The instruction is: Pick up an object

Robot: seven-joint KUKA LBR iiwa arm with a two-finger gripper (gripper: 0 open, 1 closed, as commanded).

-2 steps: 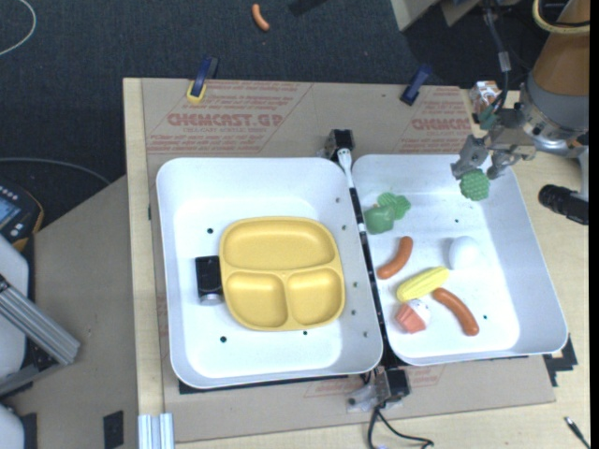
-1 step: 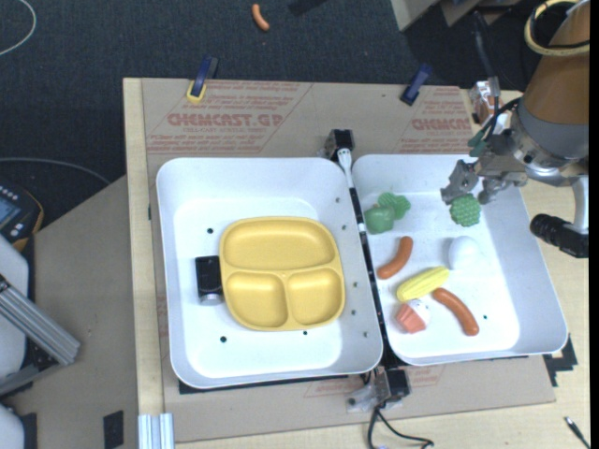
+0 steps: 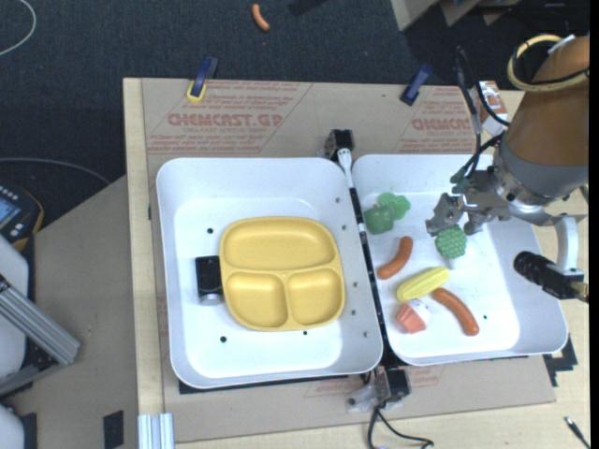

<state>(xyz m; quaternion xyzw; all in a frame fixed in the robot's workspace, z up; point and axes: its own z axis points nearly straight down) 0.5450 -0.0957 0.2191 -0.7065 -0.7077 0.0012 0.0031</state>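
Observation:
Several toy foods lie in the right bin [image 3: 533, 316]: a green leafy piece [image 3: 386, 211], an orange sausage [image 3: 395, 257], a yellow corn cob [image 3: 423, 282], a second sausage [image 3: 456, 311] and a small pink-red piece [image 3: 412, 319]. A small green knobbly piece [image 3: 451, 243] sits just under my gripper [image 3: 457, 223], which hangs over the middle of the right bin. The view does not tell whether the gripper touches or holds that piece. The grey arm with its orange band [image 3: 552, 82] comes in from the upper right.
The left bin [image 3: 178, 204] holds a yellow three-compartment plate [image 3: 281, 271] with a small black block [image 3: 208, 276] at its left side. A black clamp [image 3: 339, 144] sits at the far end of the ridge between the bins. A black part of the arm [image 3: 547, 274] overhangs the right bin's right side.

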